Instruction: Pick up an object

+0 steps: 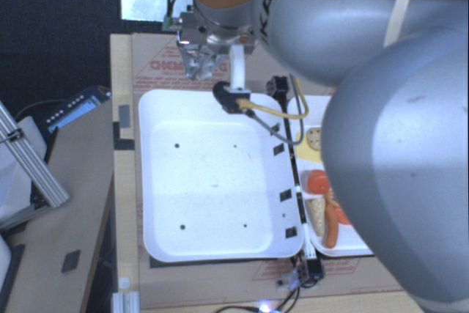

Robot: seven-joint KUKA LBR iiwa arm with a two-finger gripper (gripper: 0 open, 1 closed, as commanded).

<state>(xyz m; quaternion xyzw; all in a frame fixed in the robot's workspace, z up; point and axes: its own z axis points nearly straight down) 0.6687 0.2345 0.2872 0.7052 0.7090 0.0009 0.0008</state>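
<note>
My gripper (pixel 200 68) hangs at the top of the camera view, over the cardboard just beyond the far rim of the left bin (pixel 157 157). I see nothing held under it. The objects lie in the right bin (pixel 344 251), mostly hidden by the arm: a red round piece (pixel 317 181), an orange sausage-shaped piece (pixel 331 227), a beige wedge (pixel 316 215), and a tan round disc (pixel 314 135) on a yellow piece (pixel 314 152). The gripper is far from them, up and to the left.
The grey arm covers most of the right bin and the view's right side. A brown cardboard sheet (pixel 146 62) lies under both bins. Black clips (pixel 286 196) line the divide between the bins. A slanted metal rail (pixel 29 165) stands at left.
</note>
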